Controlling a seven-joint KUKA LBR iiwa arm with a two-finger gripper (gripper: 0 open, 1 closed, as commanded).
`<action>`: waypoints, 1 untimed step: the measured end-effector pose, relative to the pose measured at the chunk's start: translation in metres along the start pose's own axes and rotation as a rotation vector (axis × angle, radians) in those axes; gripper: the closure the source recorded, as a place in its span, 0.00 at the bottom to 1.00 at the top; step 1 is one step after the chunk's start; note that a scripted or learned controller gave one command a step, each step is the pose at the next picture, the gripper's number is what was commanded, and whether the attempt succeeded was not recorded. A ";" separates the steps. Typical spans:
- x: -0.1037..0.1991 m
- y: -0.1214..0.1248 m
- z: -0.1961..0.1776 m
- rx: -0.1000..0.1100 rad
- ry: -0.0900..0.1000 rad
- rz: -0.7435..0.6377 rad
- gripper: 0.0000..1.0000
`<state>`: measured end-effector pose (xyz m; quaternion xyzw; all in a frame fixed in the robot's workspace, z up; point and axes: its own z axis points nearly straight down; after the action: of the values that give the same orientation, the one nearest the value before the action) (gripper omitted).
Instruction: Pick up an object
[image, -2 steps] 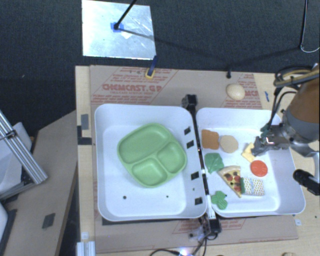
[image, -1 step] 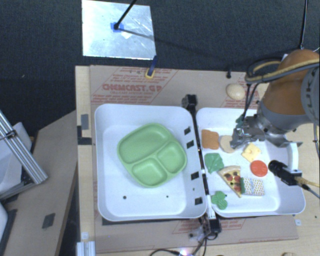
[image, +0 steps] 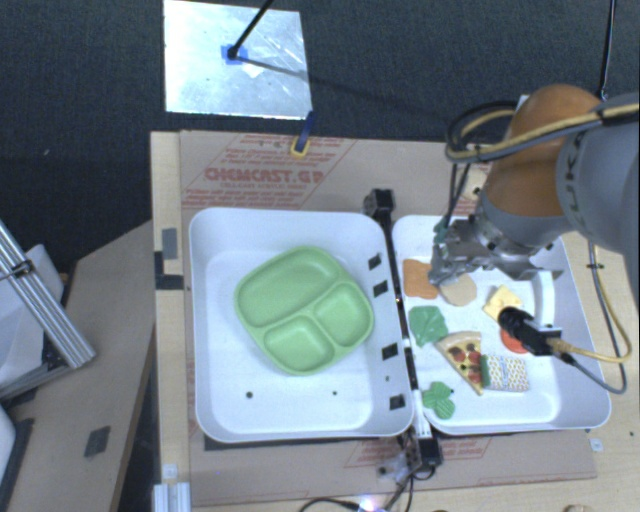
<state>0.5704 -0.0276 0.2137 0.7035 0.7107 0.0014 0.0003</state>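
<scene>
Far to the left of the hand, a pale green three-compartment plastic plate (image: 304, 309) lay in the left shallow white bin (image: 215, 330), apparently a landing spot for picked items. Just left of the hand and below it sat an orange flat toy slice (image: 419, 280), with a green leaf-shaped toy (image: 429, 324) lower still. The hand (image: 447, 266) hung low over the right white bin (image: 575, 400), right at a tan round toy disc (image: 460, 291), likely the target; whether it was spread or pressed together could not be told. Below and to its right lay a toy pizza slice (image: 466, 356), a yellow cheese wedge (image: 503, 301) and a red piece (image: 513, 340). Both bins rested on brown printed cardboard (image: 270, 170) covering the bench, with dark carpet (image: 80, 100) beyond
</scene>
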 end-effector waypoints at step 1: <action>0.053 0.027 -0.015 -0.003 0.001 -0.001 1.00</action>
<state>0.5965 0.0256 0.2286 0.7032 0.7110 0.0027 0.0009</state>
